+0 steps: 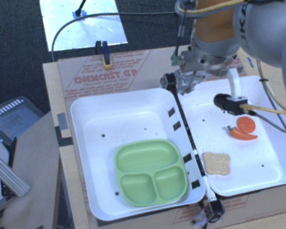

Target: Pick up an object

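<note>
In the right bin (282, 169), an orange-red toy food piece (243, 128) lies right of the middle. A tan bread-like slice (217, 163) lies near the bin's front left corner. My gripper (187, 82) hangs over the bin's far left corner, close to the divider between the bins. It is well behind both items and touches neither. Nothing shows held in it.
The left bin (93, 125) holds a green three-compartment plate (150, 171) at its front right. The arm's grey and orange body (233, 3) looms over the back right of the bench. A cardboard sheet (119, 69) lies behind the bins.
</note>
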Controlling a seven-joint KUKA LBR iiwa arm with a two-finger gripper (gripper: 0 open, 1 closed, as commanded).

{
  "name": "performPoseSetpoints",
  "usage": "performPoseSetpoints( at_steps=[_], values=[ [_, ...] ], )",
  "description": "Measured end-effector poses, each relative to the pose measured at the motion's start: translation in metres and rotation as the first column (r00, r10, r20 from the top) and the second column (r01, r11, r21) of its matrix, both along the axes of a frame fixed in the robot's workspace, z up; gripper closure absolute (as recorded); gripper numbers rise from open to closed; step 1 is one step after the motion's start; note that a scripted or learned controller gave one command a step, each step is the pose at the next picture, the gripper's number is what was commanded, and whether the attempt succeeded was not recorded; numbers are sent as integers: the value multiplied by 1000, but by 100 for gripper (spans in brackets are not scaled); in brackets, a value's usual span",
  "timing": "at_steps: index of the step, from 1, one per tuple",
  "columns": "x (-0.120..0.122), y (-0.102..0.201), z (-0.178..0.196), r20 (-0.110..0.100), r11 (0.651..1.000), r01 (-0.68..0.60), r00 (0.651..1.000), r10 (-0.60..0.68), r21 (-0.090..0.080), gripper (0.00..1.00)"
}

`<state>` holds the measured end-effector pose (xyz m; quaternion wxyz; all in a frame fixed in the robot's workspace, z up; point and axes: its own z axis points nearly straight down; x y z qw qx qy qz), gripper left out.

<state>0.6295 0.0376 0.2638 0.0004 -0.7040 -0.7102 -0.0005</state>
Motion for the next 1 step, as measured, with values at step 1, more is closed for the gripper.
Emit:
performPoseSetpoints(
  at_steps=[1],
  values=[
    [-8,43,-15,0,1000,0,1000,0,0,100]
  ],
)
